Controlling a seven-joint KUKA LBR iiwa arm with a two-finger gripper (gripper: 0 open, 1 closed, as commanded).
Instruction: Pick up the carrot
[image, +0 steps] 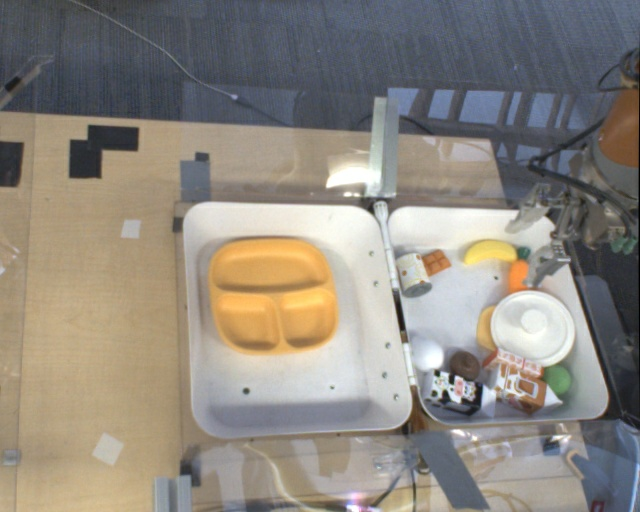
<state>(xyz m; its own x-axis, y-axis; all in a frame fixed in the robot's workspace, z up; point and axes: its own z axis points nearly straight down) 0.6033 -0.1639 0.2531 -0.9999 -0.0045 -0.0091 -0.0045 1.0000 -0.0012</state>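
You've got the pincer hanging over the far right edge of the right bin, its two fingers spread wide with nothing between them. The carrot lies just below it in that bin, a small orange piece tucked between the banana on its left and the white lidded bowl right beside its near end. One fingertip sits just beside the carrot, not around it.

This looks like the approach step, so line up before you drop. Centre the fingers over the carrot's middle and turn them to close across its narrow width, not along its length. It's a tight pocket: by my read the bowl's rim and the bin wall leave little room, so come down straight and avoid nudging the bowl. A carrot that small and rounded may well roll or squirt out if you pinch off-centre. Go low enough to get past its widest part, then close.

The left bin with the orange divided tray is well apart; ignore it.
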